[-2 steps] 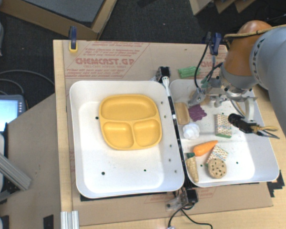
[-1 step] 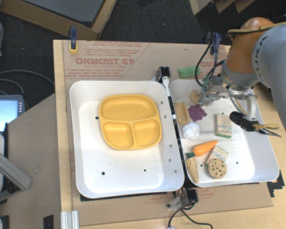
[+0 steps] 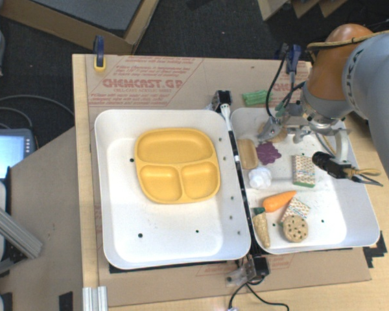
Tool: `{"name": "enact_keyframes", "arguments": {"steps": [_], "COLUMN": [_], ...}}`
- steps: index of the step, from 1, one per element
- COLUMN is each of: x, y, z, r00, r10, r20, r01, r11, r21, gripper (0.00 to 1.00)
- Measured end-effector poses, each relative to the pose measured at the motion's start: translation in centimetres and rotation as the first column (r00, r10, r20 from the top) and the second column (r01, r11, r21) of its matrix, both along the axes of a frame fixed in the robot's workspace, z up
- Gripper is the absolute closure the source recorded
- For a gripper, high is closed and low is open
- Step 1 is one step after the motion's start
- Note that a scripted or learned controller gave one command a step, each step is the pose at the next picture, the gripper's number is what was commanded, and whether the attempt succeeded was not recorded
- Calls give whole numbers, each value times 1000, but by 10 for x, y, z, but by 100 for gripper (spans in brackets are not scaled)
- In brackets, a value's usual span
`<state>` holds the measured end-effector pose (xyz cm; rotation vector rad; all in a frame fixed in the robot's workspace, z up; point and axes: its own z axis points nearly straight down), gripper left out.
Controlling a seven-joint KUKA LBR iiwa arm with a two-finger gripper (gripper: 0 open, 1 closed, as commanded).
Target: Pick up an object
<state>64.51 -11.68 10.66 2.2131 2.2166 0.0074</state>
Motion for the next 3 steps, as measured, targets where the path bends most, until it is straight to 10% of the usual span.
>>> {"name": "enact_keyframes", "arguments": {"steps": [1,2,3], "x": [-27,-26,-71], "y": [14,16,57], "z": [-21,-11,84], "r00": [1000,1000,1000], "r10": [-5,-4,2], "r20": [-8,-7,-5], "r01": [5,4,-2], "r11": [1000,1000,1000], "r21": [-2,2,5], "gripper": [0,100,100]}}
